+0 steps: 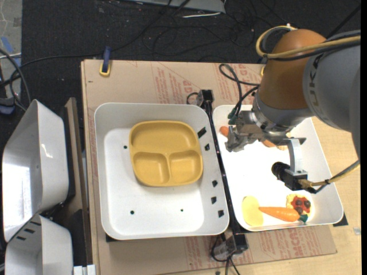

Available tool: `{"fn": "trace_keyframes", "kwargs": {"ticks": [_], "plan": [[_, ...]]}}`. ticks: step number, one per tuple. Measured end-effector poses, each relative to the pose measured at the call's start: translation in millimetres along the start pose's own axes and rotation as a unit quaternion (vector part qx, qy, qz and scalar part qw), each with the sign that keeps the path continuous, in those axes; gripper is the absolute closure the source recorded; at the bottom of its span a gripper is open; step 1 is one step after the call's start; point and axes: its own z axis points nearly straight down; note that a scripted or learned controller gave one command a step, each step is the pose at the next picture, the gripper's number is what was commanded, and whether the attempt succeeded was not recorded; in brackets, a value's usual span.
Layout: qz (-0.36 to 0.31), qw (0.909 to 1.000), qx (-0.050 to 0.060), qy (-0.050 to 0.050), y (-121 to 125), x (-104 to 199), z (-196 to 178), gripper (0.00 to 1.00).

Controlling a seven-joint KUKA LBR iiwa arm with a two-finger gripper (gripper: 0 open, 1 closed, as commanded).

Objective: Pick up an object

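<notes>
My gripper (239, 138) hangs low over the far left part of the right bin (321, 153), under the grey arm with its orange band. A small orange object (223, 131) peeks out at the gripper's left side, and another orange bit (269, 144) shows at its right; the gripper hides the rest. An orange carrot (278, 213) lies at the bin's near edge, beside a pale yellow disc (250, 209) and a small red and yellow toy (300, 203).
A yellow divided plate (166, 153) lies in the left bin (114, 211). A black part on a grey bracket (288, 175) with a cable hangs from the arm over the right bin. White tubs (34, 153) stand off the bench at the left.
</notes>
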Motion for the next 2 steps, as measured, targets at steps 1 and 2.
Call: {"fn": "trace_keyframes", "kwargs": {"ticks": [1,2], "plan": [[0.000,1.0000,-0.002,0.000,29,46,-8,1.00],[0.001,1.0000,-0.001,0.000,42,91,-7,1.00]]}}
